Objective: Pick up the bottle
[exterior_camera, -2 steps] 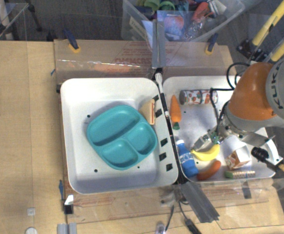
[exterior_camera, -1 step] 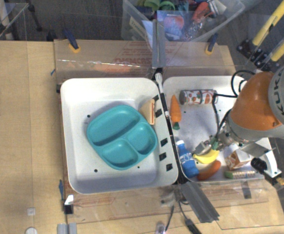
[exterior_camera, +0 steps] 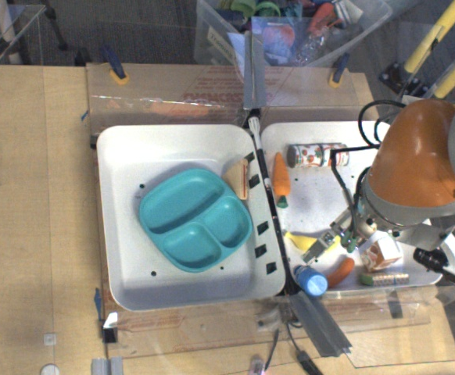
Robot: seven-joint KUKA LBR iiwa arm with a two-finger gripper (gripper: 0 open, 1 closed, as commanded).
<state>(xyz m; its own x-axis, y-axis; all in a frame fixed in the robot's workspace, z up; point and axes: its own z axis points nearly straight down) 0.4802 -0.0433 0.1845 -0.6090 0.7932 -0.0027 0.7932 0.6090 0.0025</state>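
Note:
A clear plastic bottle with a blue cap (exterior_camera: 314,283) lies on its side along the front wall of the right bin (exterior_camera: 321,194), cap pointing left. My gripper (exterior_camera: 343,238) hangs low over the front of that bin, under the orange wrist band (exterior_camera: 417,158). It sits just above and to the right of the cap, close to a yellow toy (exterior_camera: 306,243). Nothing is visibly held. A small jar with a white and red label (exterior_camera: 315,155) lies at the back of the same bin.
The right bin also holds a carrot (exterior_camera: 281,176), a reddish sausage (exterior_camera: 338,270) and a small white and red box (exterior_camera: 384,253). In the left bin lie a teal divided plate (exterior_camera: 195,219) and a bread slice (exterior_camera: 238,178). A tub of toys (exterior_camera: 290,14) stands behind.

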